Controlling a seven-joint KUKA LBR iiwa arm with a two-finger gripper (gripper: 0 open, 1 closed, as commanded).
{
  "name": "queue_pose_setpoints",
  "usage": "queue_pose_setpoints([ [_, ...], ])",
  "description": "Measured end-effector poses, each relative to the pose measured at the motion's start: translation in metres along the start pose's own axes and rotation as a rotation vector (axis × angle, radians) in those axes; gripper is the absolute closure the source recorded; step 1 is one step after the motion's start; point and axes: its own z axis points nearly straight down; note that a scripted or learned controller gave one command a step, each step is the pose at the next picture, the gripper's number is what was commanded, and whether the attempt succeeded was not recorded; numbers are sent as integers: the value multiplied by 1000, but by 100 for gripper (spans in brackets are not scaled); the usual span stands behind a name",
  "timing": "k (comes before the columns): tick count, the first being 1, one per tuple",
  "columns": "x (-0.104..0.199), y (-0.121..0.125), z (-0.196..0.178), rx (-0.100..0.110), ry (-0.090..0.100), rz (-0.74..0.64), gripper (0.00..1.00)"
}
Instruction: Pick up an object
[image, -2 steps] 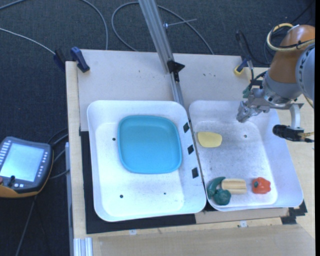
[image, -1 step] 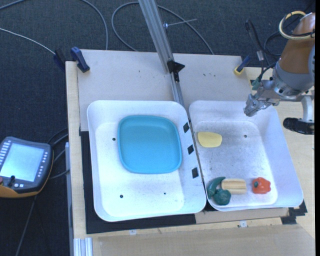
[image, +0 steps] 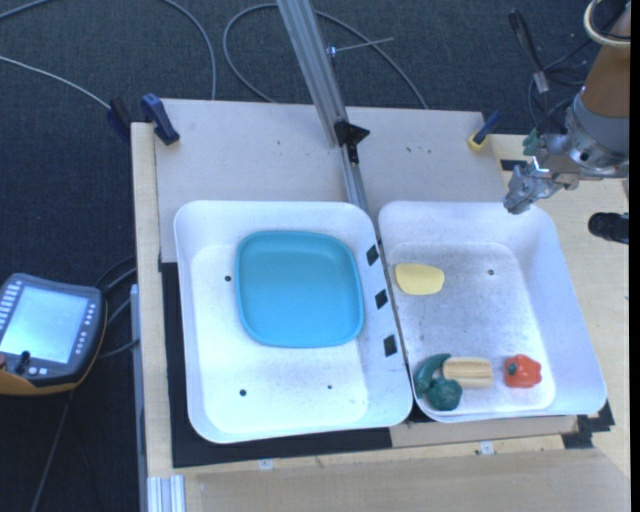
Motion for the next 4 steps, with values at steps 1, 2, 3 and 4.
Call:
queue_pose_setpoints([
  [1, 50, -5, 9, 5, 2, -3, 100],
  [2, 94, -12, 5, 5, 2, -3, 100],
  [3, 154, -18, 10, 6, 3, -5, 100],
  [4, 217, -16, 3, 5, 3, -5, 100],
])
